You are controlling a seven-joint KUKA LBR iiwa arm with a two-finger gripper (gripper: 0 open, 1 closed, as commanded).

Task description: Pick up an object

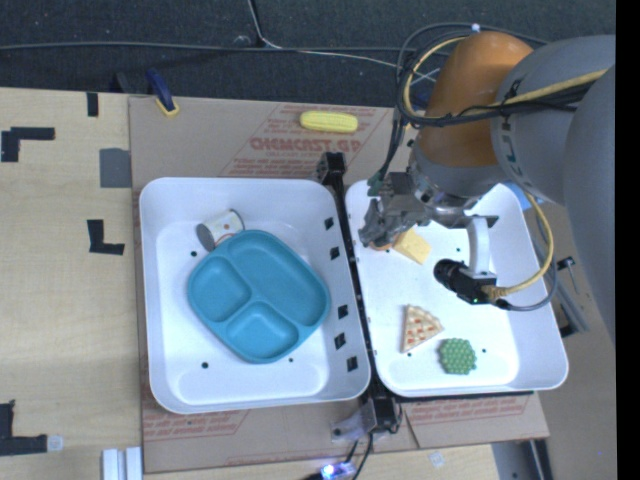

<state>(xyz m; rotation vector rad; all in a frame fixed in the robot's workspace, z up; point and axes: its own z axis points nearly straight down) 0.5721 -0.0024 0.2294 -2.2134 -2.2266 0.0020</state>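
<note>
A sheet of brown cardboard (280, 138) with red print lies on the wooden worktop (55, 268), under two white bins. A yellow toy corn cob (328, 121) rests on the cardboard near the upper middle of the frame. A blue and yellow clamp (162, 94) sits at the cardboard's upper left corner. Black tape marks (100, 236) are on the worktop at the left. A black cable (255, 23) runs over the dark floor at the top.
</note>
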